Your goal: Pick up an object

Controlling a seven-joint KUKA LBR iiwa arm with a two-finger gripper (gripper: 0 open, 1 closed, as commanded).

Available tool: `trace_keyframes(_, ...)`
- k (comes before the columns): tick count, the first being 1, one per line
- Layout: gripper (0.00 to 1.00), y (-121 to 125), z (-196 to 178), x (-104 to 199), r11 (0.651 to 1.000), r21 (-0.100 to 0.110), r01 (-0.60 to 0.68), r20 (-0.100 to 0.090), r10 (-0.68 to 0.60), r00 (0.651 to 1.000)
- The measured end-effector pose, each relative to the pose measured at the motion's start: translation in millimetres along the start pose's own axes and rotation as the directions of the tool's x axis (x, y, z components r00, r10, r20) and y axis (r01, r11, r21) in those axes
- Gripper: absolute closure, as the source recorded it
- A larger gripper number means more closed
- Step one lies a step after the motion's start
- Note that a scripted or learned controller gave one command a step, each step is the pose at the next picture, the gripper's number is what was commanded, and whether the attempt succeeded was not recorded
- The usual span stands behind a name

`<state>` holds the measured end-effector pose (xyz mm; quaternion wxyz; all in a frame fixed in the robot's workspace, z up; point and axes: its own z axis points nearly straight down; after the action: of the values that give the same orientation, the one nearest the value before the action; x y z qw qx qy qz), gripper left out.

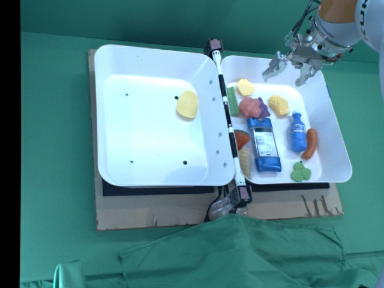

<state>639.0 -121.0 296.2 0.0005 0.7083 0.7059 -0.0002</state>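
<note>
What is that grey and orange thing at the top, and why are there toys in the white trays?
That is a robot arm. At its end is a gripper, like a hand with two jaws; they are spread open and hold nothing. It hangs above the back edge of the right tray. One camera looks down on the bench from above.

The right tray holds play food: a blue bottle, a flat blue box, a sausage, a corn cob, a green clover shape and more. The left tray has just a yellow piece. The robot is supposed to pick one thing up.
</note>
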Motion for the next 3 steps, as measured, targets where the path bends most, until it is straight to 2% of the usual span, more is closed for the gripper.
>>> trace_keyframes(1,0.0,-15,99,-22,1.0,0.002,-0.003,0.004,0.003,1.0)
trace_keyframes(2,0.0,-39,111,-40,1.0,-0.019,-0.001,0.001,0.001,1.0)
trace_keyframes(3,0.0,1,111,-67,1.0,-0.016,0.002,0.003,-0.002,1.0)
